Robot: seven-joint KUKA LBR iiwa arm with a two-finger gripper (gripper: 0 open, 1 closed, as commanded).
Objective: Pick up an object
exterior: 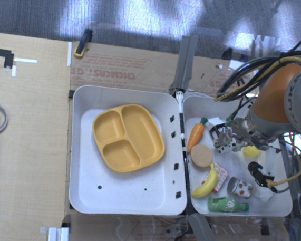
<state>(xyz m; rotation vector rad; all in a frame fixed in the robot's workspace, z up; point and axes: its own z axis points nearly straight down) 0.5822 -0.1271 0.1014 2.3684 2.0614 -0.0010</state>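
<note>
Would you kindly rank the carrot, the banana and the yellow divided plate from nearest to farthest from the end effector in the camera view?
The end effector is in the right bin.
1. Carrot, just to its left in the same bin.
2. Banana, lower in that bin, toward the front edge.
3. Yellow divided plate, in the left bin.

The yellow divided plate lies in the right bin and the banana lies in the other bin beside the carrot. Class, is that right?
Not quite. The camera view shows the yellow divided plate in the left bin; the banana and carrot lie in the right bin.
</note>
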